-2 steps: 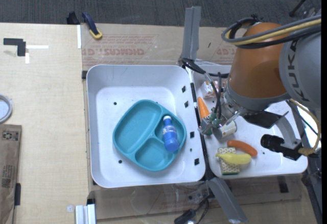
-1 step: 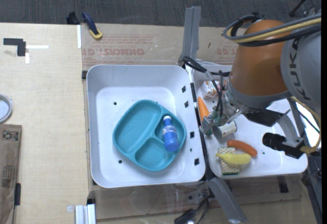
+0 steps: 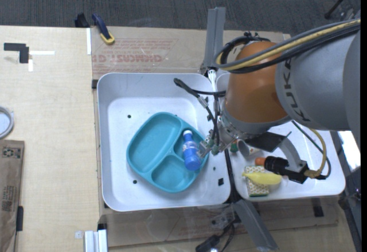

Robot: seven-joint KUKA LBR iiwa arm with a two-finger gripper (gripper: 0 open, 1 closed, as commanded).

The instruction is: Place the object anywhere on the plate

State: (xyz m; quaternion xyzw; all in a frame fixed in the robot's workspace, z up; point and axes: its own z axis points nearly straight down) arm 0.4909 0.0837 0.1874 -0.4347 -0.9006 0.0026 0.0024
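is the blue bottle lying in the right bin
No, the blue bottle sits on the right edge of the teal plate in the left bin.

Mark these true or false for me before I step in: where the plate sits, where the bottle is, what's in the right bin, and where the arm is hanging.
1. The blue plate lies in the left bin. True.
2. The small blue bottle lies in the right bin. False: it rests at the plate's right edge, in the left bin.
3. The plate is one open dish with no partitions. False: ridges split it into compartments.
4. A yellow object lies in the right bin. True.
5. The gripper is beside the bottle. True.
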